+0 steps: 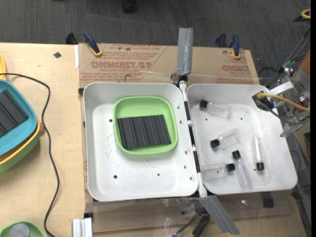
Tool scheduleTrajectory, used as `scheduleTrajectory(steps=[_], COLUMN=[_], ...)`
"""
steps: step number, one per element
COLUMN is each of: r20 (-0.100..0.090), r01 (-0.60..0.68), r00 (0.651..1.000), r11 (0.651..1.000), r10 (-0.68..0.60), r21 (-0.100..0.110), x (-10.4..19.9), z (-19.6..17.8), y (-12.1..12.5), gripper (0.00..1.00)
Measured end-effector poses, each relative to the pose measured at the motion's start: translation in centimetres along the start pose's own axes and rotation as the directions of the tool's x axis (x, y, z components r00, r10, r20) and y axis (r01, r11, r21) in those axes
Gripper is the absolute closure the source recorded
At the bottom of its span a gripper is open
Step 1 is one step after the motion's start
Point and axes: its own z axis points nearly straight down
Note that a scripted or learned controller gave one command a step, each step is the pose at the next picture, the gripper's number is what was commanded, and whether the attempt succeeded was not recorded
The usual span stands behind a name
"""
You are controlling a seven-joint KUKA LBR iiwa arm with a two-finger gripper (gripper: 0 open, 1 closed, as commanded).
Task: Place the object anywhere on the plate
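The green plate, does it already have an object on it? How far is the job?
Nothing is done yet: the green plate carries only its dark ribbed insert. Nothing is in hand either, as the arm sits at the right bin's edge. All five clear vials lie there, waiting.

Wooden bench [39,191] carries a cardboard sheet [163,60] held by clamps [92,44]. Two white bins [96,147] sit side by side on it. Black cable [49,147] crosses bench at left; stacked teal/yellow items [17,125], possibly trays.
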Motion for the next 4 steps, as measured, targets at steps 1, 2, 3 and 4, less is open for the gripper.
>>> scheduleTrajectory(steps=[1, 2, 3, 4], r20=[-0.001, -0.002, -0.001, 0.0], r01=[-0.03, 0.025, -0.034, -0.028], r00=[1.0, 1.0, 0.999, 1.0], r11=[1.0, 1.0, 0.999, 1.0], r10=[0.03, -0.025, 0.034, 0.028], r21=[0.001, 0.0, 0.001, 0.001], x=[-0.7, 2.3, 2.9, 2.2], z=[-3.0, -12.8, -6.7, -4.9], y=[-6.1, 4.2, 2.4, -1.6], gripper=[0.0, 0.0, 0.0, 0.0])
